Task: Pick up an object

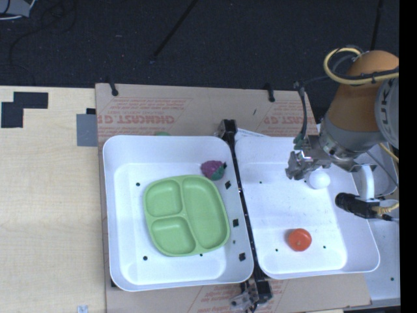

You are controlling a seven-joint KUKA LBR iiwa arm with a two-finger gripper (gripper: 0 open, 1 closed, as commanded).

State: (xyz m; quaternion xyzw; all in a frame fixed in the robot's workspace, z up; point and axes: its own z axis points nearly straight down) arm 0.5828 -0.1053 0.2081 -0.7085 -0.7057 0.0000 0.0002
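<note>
Bench (45, 194); two white bins (124, 175) on cardboard (169, 113).

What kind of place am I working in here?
Most likely a robot lab test bench: two white bins on a cardboard sheet, toy items like a green divided plate, loose cables behind.

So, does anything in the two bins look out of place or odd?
Nothing stands out. The green plate lies flat in the left bin, a purple object beside it; an orange object sits in the right bin.
</note>
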